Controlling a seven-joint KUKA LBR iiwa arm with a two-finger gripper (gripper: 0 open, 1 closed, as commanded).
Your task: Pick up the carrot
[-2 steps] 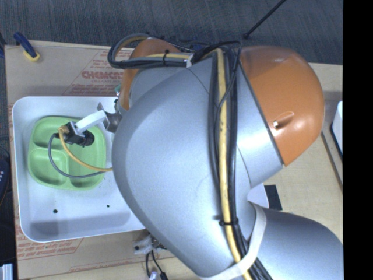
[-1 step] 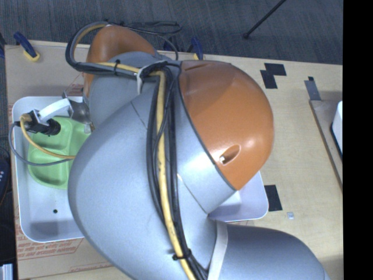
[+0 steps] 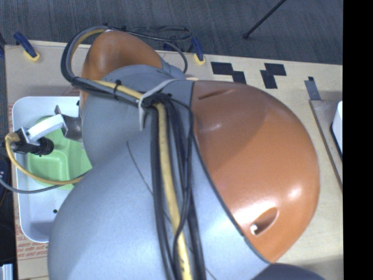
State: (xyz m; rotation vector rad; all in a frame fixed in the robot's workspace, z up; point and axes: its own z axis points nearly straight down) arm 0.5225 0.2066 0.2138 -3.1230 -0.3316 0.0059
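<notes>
The gripper itself is hidden beneath the arm (image 3: 175, 179), so I cannot tell what state it is in. The arm's grey body and orange band sit between the camera and most of the worktop (image 3: 291, 80), with a bundle of cables (image 3: 166, 174) running down its back. At the left, 1 white bin (image 3: 23, 174) shows its rim and a green tray (image 3: 64, 156) lying inside it. A small white and black fitting (image 3: 35, 134) on a yellow hose hangs over that tray. The carrot cannot be seen; it is probably under the arm, though that is a guess. To do this step well, the descent should be straight and slow, closing only once the carrot is squarely centred.
</notes>
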